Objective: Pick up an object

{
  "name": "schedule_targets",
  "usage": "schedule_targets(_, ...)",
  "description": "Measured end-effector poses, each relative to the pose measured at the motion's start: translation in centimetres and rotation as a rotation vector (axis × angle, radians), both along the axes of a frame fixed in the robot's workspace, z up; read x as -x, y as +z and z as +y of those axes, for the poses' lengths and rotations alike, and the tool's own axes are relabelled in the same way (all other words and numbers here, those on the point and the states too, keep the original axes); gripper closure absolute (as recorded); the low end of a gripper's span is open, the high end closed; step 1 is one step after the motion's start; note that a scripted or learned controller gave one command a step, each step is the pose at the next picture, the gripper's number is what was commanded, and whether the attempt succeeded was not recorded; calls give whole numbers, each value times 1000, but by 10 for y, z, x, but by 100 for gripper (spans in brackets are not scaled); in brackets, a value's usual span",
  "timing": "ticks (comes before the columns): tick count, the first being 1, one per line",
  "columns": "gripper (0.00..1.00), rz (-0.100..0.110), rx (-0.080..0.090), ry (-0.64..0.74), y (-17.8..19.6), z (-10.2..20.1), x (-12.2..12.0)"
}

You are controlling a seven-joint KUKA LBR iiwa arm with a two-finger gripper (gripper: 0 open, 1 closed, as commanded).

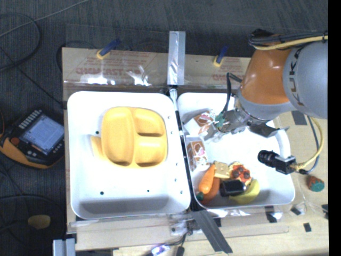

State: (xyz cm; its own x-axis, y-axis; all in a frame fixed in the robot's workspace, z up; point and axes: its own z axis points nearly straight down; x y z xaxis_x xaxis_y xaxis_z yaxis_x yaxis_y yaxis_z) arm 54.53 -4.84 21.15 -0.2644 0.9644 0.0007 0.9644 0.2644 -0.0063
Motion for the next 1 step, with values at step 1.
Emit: schedule_targets(1,100,0,3,-150,-7,52,-106)
